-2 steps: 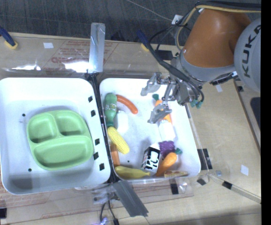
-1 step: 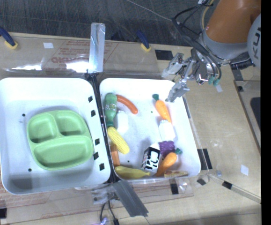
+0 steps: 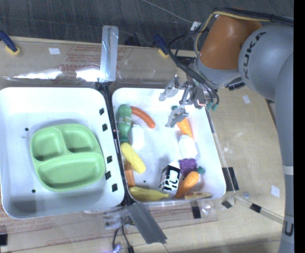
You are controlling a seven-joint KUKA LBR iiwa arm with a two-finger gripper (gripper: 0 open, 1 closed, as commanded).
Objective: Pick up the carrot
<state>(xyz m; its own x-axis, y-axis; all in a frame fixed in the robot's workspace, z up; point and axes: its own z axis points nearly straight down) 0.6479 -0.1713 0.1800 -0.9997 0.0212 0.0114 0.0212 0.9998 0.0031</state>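
— So, from the left: what sits there?

— A green divided plate (image 3: 67, 157) in the left bin (image 3: 10, 141), well apart from the gripper (image 3: 177, 105).

— And the right bin (image 3: 157, 136)?

— Along its left wall a green bottle-shaped toy (image 3: 124, 121) and a corn cob (image 3: 133, 157); an orange sausage-like piece (image 3: 144, 117) lies left of the jaws.

— The carrot?

— The carrot (image 3: 184, 126) is short, orange and tapered, with its narrow end pointing away from the gripper. It lies just below the fingertips, near the bin's right wall, touching or nearly touching the lower finger (image 3: 174, 118).

— Is it gripped?

— No. The jaws stand apart above it, with nothing between them.

— Farther down?

— A white piece (image 3: 187, 146), a purple toy (image 3: 189, 165), and a second orange vegetable (image 3: 190, 181).
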